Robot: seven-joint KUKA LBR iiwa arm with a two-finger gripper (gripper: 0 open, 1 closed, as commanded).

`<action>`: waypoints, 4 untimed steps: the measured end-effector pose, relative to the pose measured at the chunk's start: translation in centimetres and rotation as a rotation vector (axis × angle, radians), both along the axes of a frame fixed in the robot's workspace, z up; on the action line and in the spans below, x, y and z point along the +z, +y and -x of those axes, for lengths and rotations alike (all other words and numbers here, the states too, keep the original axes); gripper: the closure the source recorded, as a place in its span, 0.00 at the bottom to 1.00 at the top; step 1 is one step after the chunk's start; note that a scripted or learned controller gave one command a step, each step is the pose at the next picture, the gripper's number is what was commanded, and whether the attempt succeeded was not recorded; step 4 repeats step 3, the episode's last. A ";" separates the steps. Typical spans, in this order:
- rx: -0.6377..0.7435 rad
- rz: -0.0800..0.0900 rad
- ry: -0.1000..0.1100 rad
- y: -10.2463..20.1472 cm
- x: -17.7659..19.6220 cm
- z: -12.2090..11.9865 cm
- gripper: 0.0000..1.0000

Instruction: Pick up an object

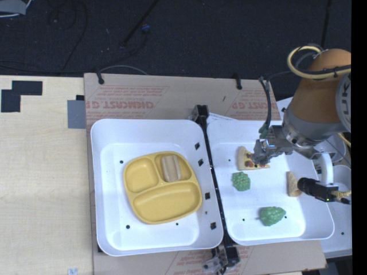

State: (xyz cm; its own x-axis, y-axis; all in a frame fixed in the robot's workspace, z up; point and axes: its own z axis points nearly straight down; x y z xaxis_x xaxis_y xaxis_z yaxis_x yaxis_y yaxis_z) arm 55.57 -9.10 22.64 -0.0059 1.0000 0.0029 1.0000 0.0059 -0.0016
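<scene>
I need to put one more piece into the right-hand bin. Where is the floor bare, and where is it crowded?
In the right bin, bare floor lies along the near-left, below the round green piece and left of the leafy green piece. The far side is crowded: the gripper is over the yellow piece.

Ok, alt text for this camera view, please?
The arm's gripper hangs over a yellow food piece in the right bin, near two green items. The left bin holds a yellow divided tray.

Even overhead light, soft shadows, slight blur, dark bkgd up top.
</scene>
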 end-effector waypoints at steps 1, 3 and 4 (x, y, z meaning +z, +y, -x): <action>-0.002 0.001 0.003 4.9 -0.9 -0.4 1.00; -0.001 0.002 0.001 14.3 0.2 -0.3 1.00; -0.001 0.002 0.001 14.3 0.2 -0.3 1.00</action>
